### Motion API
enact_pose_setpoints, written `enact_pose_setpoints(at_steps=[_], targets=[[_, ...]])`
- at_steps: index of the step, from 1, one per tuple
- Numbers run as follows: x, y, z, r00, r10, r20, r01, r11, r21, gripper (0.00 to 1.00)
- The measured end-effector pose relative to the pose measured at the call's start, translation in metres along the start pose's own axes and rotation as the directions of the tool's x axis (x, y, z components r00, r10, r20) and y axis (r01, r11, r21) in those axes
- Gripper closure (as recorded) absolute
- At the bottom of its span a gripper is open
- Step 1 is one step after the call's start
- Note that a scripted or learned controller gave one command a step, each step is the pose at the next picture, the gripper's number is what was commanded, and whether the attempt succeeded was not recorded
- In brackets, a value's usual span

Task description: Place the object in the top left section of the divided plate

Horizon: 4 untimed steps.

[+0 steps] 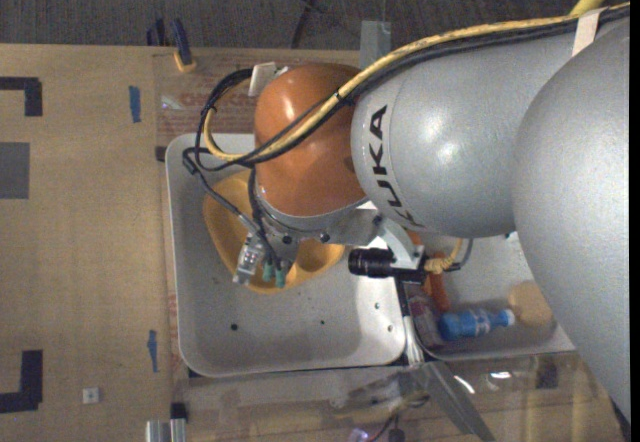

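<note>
Seen from above, at a slant: big grey arm (480, 130) reaching in from the right, covering much of both bins. Orange band (305, 135) just over the left bin (300, 340). Under it, a yellow plate (225, 220) on the bin floor — mostly hidden, sections not clear. Gripper (262, 268) low over the plate's near edge; open or closed, cannot tell. Cables (215, 130) looping beside the band. In the right bin (490, 345): blue bottle (475, 322) lying on its side, tan item (530, 302) near it, small orange thing (437, 282) partly blocked. Task's object not recognised with certainty.
</note>
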<state>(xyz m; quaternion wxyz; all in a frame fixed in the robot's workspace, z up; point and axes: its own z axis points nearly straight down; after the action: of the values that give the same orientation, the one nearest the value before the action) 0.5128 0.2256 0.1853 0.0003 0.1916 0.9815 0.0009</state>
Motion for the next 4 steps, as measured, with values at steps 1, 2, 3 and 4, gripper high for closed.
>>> enact_pose_setpoints(at_steps=[1, 2, 3, 4], targets=[[-0.045, 0.018, -0.022, 1.0, -0.02, 0.004, 0.02, 1.0, -0.003, 1.0], [-0.027, -0.024, 0.073, 0.983, 0.184, 0.007, -0.184, 0.983, -0.01, 1.0], [-0.039, -0.026, 0.073, 1.0, -0.01, 0.004, 0.01, 1.0, -0.003, 1.0], [-0.052, -0.044, 0.09, 1.0, 0.019, 0.012, -0.018, 1.0, -0.016, 1.0]])
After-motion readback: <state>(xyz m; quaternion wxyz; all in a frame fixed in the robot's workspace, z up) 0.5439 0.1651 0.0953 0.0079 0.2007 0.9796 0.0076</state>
